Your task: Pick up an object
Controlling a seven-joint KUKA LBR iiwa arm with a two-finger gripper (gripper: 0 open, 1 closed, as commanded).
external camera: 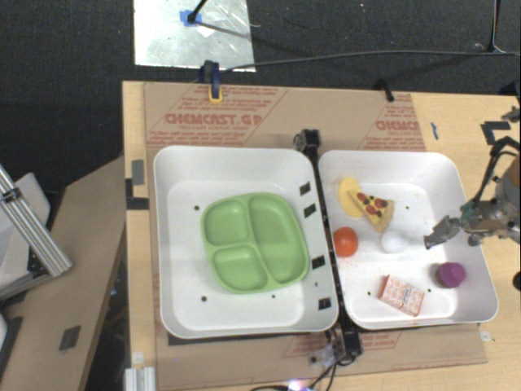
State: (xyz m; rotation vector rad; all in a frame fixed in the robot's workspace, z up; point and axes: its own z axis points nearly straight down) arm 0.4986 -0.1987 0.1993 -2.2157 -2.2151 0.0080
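**Gripper low over the right bin, near the purple ball**

We see two shallow white plastic bins side by side on a bench covered with brown printed cardboard (269, 112). The left bin (183, 218) holds a smooth, light green plate (254, 243) with rounded corners and three compartments, its long axis running from 11 to 5 o'clock.

In the right bin (440, 173), a pizza slice (376, 210) with red dots lies with its tip toward 11 o'clock and its crust toward 5 o'clock, resting against a yellow, banana-like piece (350, 198). At 7 o'clock from the slice sits a round, glossy orange-red tomato (346, 241); at 5 o'clock, a small white egg (393, 241). A flat, pink-and-white printed packet (402, 295) lies near the front wall, its long axis from 10 to 4 o'clock. A round purple ball (450, 274) sits at 2 o'clock from the packet.

The gripper (437, 235) reaches in from 3 o'clock, pointing toward 9 o'clock and tilted slightly down, just beside the ball at its 11 o'clock. We cannot tell whether its pincer is apart or together.
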